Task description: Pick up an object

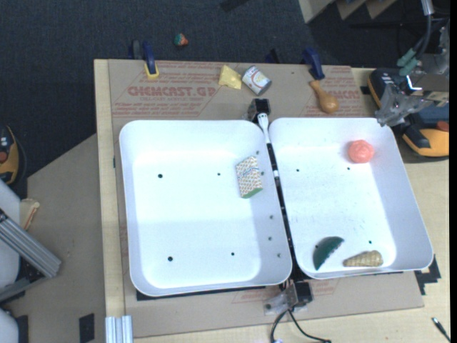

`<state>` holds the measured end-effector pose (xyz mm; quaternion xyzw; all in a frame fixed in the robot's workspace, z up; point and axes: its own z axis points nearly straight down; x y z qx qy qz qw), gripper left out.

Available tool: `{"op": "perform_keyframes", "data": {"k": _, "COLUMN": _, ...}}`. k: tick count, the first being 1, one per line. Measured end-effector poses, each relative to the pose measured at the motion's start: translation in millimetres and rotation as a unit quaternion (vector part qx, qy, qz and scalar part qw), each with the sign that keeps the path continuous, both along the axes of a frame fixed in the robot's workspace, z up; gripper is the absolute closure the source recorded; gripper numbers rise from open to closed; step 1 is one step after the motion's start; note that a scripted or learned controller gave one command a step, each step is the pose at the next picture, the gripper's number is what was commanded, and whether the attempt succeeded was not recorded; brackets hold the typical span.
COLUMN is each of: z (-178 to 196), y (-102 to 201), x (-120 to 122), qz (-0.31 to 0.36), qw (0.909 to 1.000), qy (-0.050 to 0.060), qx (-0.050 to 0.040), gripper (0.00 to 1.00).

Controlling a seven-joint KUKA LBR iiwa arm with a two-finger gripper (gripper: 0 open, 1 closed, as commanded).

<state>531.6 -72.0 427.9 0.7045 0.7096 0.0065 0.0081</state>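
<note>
Brown board bench (178, 91) on dark carpet, two white bins side by side, seen from above at a slant.

Nearest you, low in the right bin (400, 191): a dark green leaf-shaped piece (327, 251) and, just beside it toward the right, a tan ridged cone (363, 260), both near the front wall. Farther back in the same bin, a pink ball (360, 151) sits well apart from them.

Left bin (143, 191): one patterned green-and-white pouch (248, 176), close to the right wall.

Beyond the bins, on the board: a yellow wedge (230, 78), a small white box (256, 80) just beside it, and a tan wooden piece (323, 96) farther right.

Gripper (397, 106) sits at the far right edge, above the bench past the right bin's back corner. You cannot tell from here how it stands, parted or together; it is blurred against clutter.
</note>
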Motion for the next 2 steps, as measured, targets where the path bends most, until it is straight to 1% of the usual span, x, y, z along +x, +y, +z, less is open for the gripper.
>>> {"op": "perform_keyframes", "data": {"k": 1, "z": -137.4, "y": 31.1, "x": 3.9, "qz": -0.002, "qw": 0.9998, "qy": 0.017, "qx": 0.0022, "gripper": 1.0}}
{"op": "perform_keyframes", "data": {"k": 2, "z": -25.9, "y": 88.1, "x": -0.8, "qz": 0.0, "qw": 1.0, "qy": 0.004, "qx": 0.0022, "gripper": 1.0}}
